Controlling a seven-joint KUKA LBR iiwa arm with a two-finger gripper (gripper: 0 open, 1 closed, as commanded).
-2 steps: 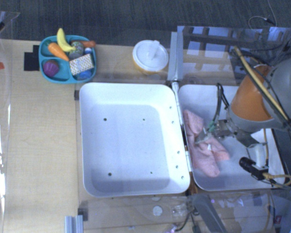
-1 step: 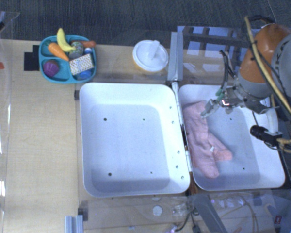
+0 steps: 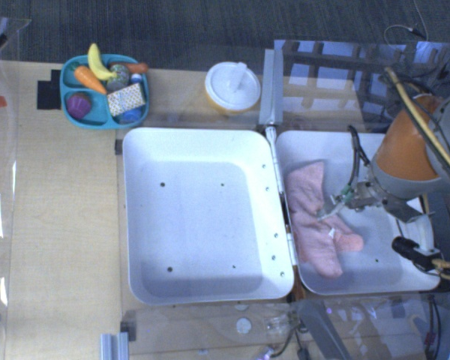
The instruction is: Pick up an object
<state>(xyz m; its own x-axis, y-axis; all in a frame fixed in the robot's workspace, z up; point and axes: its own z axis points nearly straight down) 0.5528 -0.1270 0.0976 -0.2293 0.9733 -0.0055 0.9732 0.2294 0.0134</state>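
Item: crumpled pink cloth (image 3: 315,220), lying in the right white bin (image 3: 375,276), long axis running top to bottom. Gripper (image 3: 336,207) low over its right edge, touching or just above; jaws' opening: cannot tell.

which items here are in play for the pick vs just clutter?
In play:
- pink cloth in the right bin
- gripper over the cloth

Lying about:
- left bin
- blue tray of toy food
- lidded white cup
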